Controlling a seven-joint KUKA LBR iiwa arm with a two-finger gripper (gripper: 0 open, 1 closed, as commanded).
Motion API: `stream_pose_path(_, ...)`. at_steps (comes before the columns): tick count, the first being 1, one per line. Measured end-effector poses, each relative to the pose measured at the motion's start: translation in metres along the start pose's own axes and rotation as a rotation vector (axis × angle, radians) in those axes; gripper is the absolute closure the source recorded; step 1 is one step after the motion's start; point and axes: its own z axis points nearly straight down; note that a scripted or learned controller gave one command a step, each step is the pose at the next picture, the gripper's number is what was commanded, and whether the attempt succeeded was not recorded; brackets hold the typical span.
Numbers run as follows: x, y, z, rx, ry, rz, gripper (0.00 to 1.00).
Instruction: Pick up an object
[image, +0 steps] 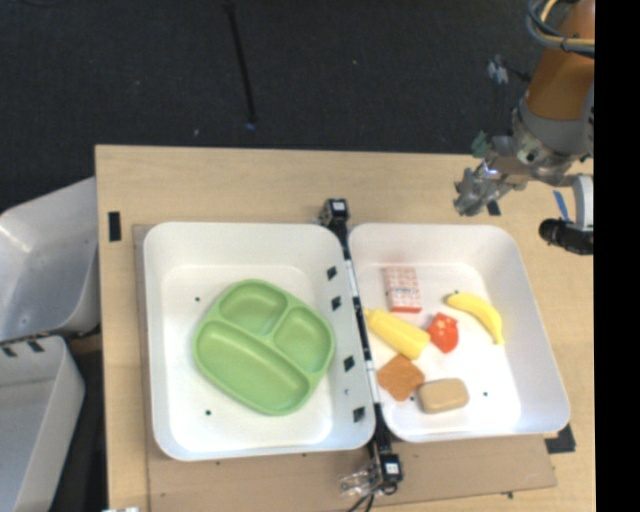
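On the wooden bench (250, 185), the banana (476, 314) lies well below the hand (478, 190), grip state unclear.

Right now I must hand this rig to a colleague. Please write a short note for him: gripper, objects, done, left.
Gripper: above the bench beyond the right bin's far edge, carrying nothing.
Right bin holds a pink-and-white box, banana, red piece, yellow piece, brown piece and tan piece.
Left bin holds the green divided plate.
Done: nothing picked.
Left: choose one object, descend, grasp, lift.
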Motion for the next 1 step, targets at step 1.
stream_pose_path(1,-0.0014,0.0004,0.0035,0.005,0.0,0.003,1.0)
